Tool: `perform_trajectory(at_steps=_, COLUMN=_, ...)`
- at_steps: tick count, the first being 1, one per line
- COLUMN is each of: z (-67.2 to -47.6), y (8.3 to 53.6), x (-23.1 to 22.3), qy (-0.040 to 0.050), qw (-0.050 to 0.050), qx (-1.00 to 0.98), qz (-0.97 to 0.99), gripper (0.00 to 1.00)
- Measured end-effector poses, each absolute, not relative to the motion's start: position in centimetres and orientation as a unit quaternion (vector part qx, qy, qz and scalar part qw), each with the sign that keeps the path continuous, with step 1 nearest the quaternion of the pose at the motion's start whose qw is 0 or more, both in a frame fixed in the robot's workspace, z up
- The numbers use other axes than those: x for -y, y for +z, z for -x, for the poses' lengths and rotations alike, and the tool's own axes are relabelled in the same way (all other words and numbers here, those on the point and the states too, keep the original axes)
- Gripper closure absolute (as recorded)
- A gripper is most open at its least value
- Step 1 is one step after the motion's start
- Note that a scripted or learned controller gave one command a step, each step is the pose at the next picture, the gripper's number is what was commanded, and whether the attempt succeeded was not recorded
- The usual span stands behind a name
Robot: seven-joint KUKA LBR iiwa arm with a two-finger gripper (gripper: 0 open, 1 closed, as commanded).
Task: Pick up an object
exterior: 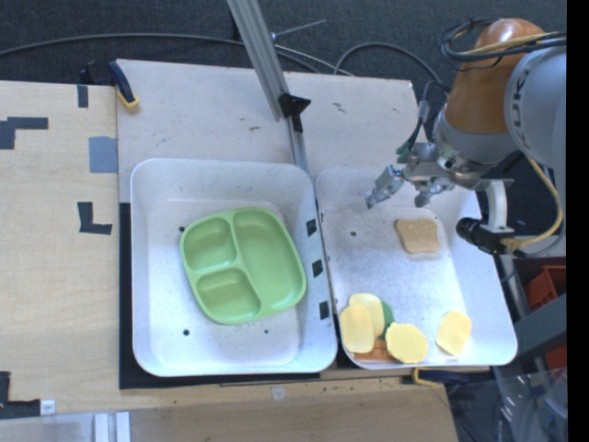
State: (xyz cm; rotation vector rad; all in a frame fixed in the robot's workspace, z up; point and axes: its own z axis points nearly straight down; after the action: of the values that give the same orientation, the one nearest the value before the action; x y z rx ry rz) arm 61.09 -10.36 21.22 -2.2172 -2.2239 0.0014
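A tan, toast-like piece [419,236] lies flat in the upper part of the right bin [479,274]. Along that bin's near edge sit several yellow pieces [406,343], with a bit of green [386,312] behind them. My gripper [403,193] hangs over the far end of the right bin, just above and left of the tan piece. Its two fingers [381,192] are spread apart, and nothing sits between them, so it is open.
The left bin [156,247] holds a green divided plate [244,265]. A slanted metal rail [262,49] runs down to the wall between the bins. A yellow-and-blue clamp [123,85] is at the bench's far left.
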Motion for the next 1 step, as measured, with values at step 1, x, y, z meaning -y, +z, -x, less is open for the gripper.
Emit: perform_trajectory(at_steps=1, z=-61.09, y=21.22, x=10.37, qy=0.0003, qw=0.001, qx=0.708, qz=0.706, gripper=0.0)
